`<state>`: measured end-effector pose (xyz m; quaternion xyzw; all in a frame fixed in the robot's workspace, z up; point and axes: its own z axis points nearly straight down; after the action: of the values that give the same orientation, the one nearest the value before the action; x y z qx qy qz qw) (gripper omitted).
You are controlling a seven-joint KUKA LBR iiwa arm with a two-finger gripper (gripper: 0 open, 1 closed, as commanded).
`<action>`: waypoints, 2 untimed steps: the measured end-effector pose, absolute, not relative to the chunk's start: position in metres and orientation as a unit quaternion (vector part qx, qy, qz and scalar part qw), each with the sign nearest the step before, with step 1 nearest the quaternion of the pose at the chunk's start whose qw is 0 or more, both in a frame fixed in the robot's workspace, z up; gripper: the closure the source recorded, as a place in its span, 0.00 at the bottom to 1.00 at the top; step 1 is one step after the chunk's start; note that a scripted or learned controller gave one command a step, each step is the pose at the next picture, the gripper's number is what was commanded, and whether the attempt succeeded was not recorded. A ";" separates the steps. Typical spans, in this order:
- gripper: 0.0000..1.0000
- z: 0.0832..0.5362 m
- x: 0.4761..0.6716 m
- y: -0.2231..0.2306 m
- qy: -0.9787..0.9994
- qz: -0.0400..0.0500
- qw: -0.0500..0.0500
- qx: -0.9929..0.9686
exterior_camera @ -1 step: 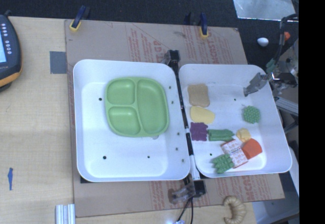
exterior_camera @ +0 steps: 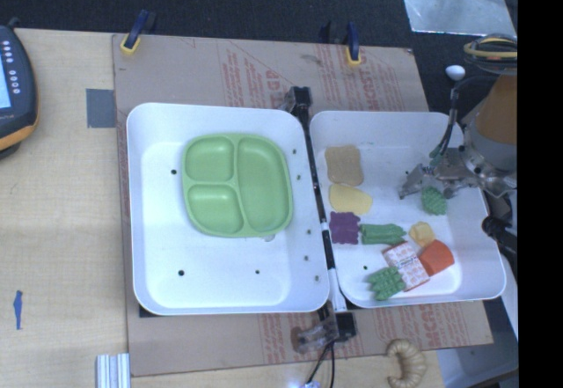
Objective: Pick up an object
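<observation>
While the arm (exterior_camera: 493,118) reaches in from the right, its gripper (exterior_camera: 431,186) sits low over the far right part of the right bin (exterior_camera: 387,127), fingers spread apart, and a small green piece (exterior_camera: 434,201) lies right at the fingertips, just below them. It's touching or nearly so, but it is not clamped between the fingers, so nothing is held. Across the right bin we've got a tan slab (exterior_camera: 344,164) at the far left, a yellow piece (exterior_camera: 350,198) just near of it, then a purple piece (exterior_camera: 344,227) beside a long green piece (exterior_camera: 382,233). Toward the near right, a small yellow bit (exterior_camera: 421,232) sits next to an orange block (exterior_camera: 436,257), with a red and white packet (exterior_camera: 404,261) touching it and another green piece (exterior_camera: 384,283) by the near rim. Over in the left bin (exterior_camera: 149,201), a green divided plate (exterior_camera: 238,185) rests flat. Both bins sit on cardboard (exterior_camera: 220,69) on the counter (exterior_camera: 53,228), and a handheld controller (exterior_camera: 13,87) lies at the far left edge.
</observation>
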<state>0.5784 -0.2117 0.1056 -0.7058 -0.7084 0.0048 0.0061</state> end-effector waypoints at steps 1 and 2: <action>0.00 0.090 0.489 -0.202 -0.708 0.003 0.006 -0.706; 1.00 0.102 0.494 -0.203 -0.710 0.002 0.002 -0.704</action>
<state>0.4939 -0.2035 0.1019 -0.7041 -0.7101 0.0020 0.0017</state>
